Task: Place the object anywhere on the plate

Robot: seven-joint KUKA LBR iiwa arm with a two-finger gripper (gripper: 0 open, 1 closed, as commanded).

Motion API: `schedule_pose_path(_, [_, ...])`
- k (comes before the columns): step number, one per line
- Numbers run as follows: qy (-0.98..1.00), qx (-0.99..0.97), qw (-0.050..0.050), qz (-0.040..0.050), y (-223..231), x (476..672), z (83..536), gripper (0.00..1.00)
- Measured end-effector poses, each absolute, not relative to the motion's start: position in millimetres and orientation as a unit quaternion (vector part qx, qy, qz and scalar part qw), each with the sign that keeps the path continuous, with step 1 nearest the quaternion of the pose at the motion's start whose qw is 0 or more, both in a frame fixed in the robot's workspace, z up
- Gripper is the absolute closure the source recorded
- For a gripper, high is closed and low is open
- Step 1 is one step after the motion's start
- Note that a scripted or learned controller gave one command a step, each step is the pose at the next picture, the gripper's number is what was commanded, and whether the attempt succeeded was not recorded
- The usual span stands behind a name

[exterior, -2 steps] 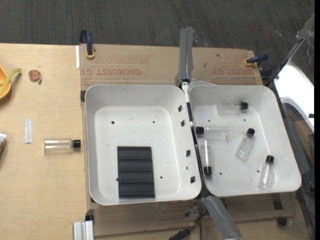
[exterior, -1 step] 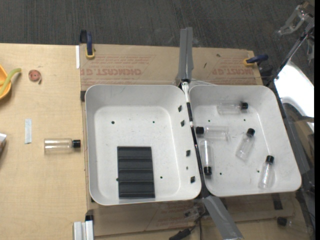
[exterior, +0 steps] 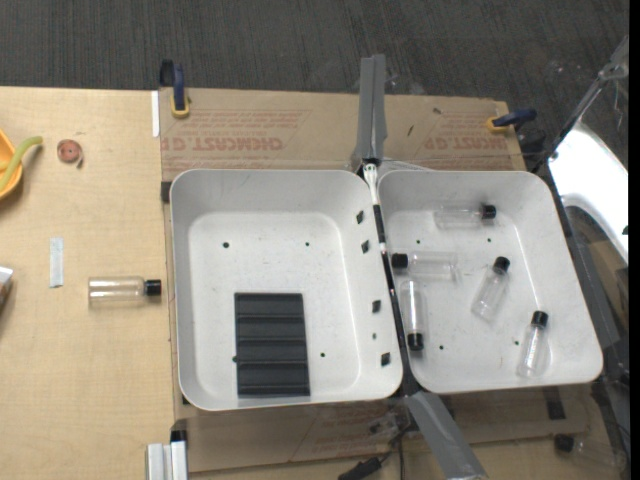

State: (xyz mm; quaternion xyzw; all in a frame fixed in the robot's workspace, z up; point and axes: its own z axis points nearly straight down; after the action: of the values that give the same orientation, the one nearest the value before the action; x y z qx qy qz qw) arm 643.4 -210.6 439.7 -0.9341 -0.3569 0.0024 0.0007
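Note:
A black ridged plate (exterior: 271, 344) lies flat in the front middle of the left bin (exterior: 200, 208). Several clear vials with black caps lie scattered in the right bin (exterior: 560, 218). One vial (exterior: 462, 216) is at the back and one (exterior: 425, 263) is near the left wall. A third vial (exterior: 410, 313) lies along that same wall. Two more lie toward the front right, one (exterior: 490, 290) tilted and another (exterior: 533, 343) close to the front rim. Nothing rests on the plate.
Another clear vial (exterior: 122, 288) lies on the wooden bench left of the bins. An orange bowl edge (exterior: 8, 168) and a small red disc (exterior: 68, 151) sit at the far left. Clamps (exterior: 175, 88) (exterior: 510, 120) hold the cardboard at the back. A white machine part (exterior: 590, 168) stands at the right edge.

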Motion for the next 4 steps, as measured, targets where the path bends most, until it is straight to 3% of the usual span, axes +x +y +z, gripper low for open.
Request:
schedule_pose_path(1, [-0.302, -0.953, 0.001, 0.0023, -215, 612.3, 438, 0.0])
schedule_pose_path(2, [-0.25, -0.968, 0.0, 0.002, -209, 648.3, 440, 0.0])
schedule_pose_path(3, [-0.198, -0.98, 0.001, 0.0028, -221, 640.6, 439, 0.0])
schedule_pose_path(4, [-0.181, -0.983, 0.0, 0.0023, -221, 647.9, 439, 0.0])
